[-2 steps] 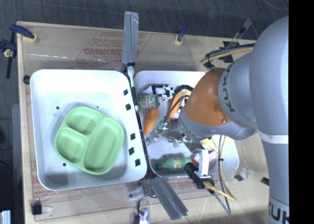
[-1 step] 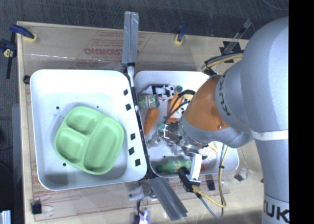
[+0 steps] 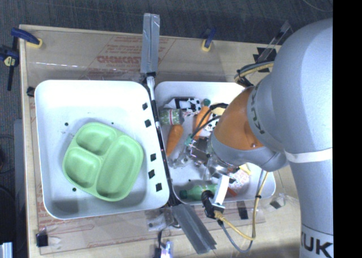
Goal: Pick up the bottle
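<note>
While the grey arm (image 3: 305,115) fills the right side of the view, its orange band (image 3: 237,127) bends down over the right bin (image 3: 186,90), and the gripper (image 3: 195,152) sits low among the clutter at the bin's middle. Whether the fingers are open or shut cannot be told, since the wrist covers them, and nothing can be seen held between them.

A clear bottle with a green label (image 3: 169,117) lies on its side near the bin's left wall, toward the far end, just beyond the gripper and apart from it. Beside it, an orange carrot-shaped toy (image 3: 174,138) lies lengthwise, close to the gripper's left. A black-and-white patterned item (image 3: 189,104) rests near the far wall, with another orange piece (image 3: 202,116) next to it. A green object (image 3: 198,192) lies along the near wall, below the wrist, and yellow cables (image 3: 249,231) loop out over the bench (image 3: 85,59).

The left bin (image 3: 51,98) holds a light green divided tray (image 3: 103,162), well apart from the arm.
</note>
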Tool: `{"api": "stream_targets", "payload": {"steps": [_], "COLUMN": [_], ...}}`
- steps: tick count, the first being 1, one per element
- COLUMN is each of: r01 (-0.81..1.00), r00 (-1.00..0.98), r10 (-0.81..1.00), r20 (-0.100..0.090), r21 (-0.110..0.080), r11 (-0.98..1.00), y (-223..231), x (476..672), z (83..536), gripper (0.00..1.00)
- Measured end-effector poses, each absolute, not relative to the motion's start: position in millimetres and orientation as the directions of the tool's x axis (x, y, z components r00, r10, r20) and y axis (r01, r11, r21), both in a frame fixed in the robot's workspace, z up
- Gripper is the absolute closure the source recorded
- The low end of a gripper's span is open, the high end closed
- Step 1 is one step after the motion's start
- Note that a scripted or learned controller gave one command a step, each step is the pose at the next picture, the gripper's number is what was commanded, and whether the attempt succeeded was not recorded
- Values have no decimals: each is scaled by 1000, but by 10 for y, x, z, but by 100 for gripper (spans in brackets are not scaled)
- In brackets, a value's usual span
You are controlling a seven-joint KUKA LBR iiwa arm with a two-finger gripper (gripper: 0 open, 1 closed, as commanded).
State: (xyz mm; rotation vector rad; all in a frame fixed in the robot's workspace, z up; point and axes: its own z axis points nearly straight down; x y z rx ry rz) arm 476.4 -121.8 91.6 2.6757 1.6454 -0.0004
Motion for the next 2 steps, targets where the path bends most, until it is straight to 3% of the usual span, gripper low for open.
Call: {"api": "stream_targets", "payload": {"steps": [1, 2], "r01": [810, 653], "r00": [587, 757], "r10": [810, 653], "r20": [0, 0], "r21": [-3, -4], "r11": [-587, -757], "y": [-976, -1426], "x": [4765, 4779], "z": [1160, 1965], "gripper": [0, 0]}}
